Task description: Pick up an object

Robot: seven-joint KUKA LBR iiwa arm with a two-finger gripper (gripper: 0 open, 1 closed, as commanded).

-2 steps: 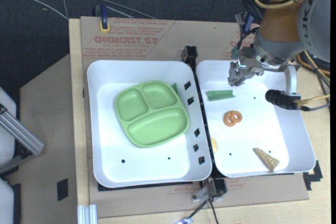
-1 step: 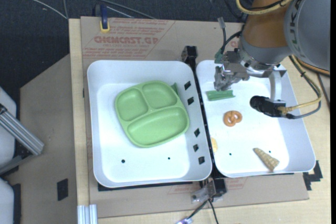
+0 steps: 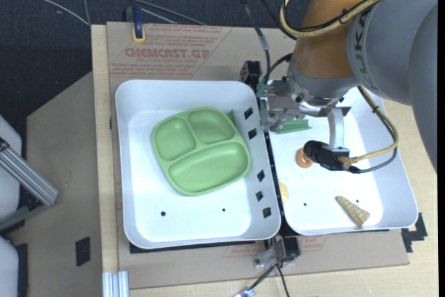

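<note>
arm: grey KUKA arm (image 3: 396, 31) comes in from the right, orange band (image 3: 332, 10) above the wrist, wrist hangs over the inner edge of the right bin
gripper: gripper (image 3: 281, 111) sits low at the upper left of the right bin, just beside the divide between the 2 bins; can't tell whether it is released or clenched, wrist body blocks the view
green piece: small flat green item (image 3: 295, 126) pokes out right under the gripper, touching or just below it; can't tell if it is grasped
left bin: white bin (image 3: 132, 170) with 1 green divided plate (image 3: 201, 149), 3 compartments, lying flat near the bin centre, tilted slightly
right bin: white bin (image 3: 389, 184), partly covered by the arm
orange object: small round orange-brown thing (image 3: 304, 158) on the right bin floor, below the gripper, touching a black cable connector (image 3: 327, 155)
cone shell: tan pointed shell-like object (image 3: 352, 211) near the front edge of the right bin, well apart from the gripper
bench: brown cardboard sheet (image 3: 174, 52) with red print under both bins, blue clamp (image 3: 139, 23) at its back edge
cables: yellow and black cables (image 3: 375, 156) loop from the wrist over the right bin
</note>
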